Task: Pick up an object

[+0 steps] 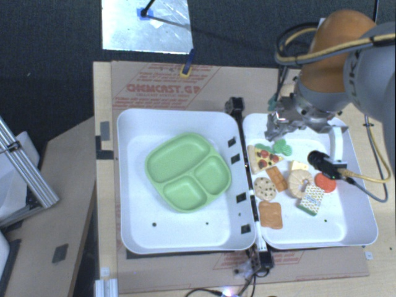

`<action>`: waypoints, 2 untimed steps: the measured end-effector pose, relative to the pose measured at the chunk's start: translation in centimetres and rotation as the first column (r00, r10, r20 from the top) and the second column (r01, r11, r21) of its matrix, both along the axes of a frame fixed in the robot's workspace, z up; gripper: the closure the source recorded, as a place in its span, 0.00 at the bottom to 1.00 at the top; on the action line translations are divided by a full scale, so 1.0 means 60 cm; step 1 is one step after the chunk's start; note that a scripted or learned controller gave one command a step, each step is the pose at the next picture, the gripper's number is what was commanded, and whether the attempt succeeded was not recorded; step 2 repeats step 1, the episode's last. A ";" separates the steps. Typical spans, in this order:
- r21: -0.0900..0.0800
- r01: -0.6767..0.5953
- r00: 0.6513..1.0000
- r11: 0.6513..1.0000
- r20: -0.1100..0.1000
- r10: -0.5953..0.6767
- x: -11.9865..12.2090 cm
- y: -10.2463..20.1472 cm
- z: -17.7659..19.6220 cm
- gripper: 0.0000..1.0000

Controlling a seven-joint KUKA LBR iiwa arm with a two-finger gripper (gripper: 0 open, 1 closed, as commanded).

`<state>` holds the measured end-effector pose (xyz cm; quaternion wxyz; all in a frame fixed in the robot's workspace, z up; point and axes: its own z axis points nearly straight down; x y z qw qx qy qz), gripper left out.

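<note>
Gripper [275,130] sits low over the upper left corner of the right bin [328,229], right of frame centre. Spread or pressed together: cannot tell from this angle, and nothing is visibly pinched in it. The grey arm with its orange band comes in from the upper right.

Pickable items are all in the right bin, clustered in its left half:
- Small green piece [283,147] is just below the gripper and nearest to it.
- Pizza slice [264,156] lies just left of the green piece, near the bin's left wall.
- Round cookie [265,189] is below the pizza slice, and a brown bar [276,178] touches its right side.
- Tan toast piece [270,215] is lowest, near the left wall.
- Pale round bread [300,181] is mid-bin, with a yellow wedge [299,166] at its top edge.
- Patterned small box [311,200] is tilted, just below the bread.
- Red disc [325,183] lies right of the bread.

Left bin [136,135] holds a green divided plate [189,172] lying flat at its centre. Both bins rest on a cardboard sheet [164,85]. A silver square [145,17] is at the upper left of the frame.
</note>
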<state>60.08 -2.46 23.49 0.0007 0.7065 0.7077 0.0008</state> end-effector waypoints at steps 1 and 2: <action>-0.001 0.000 1.000 1.000 -0.001 0.000 0.013 -0.005 -0.025 1.00; -0.001 0.000 1.000 1.000 -0.001 0.000 0.013 -0.005 -0.025 1.00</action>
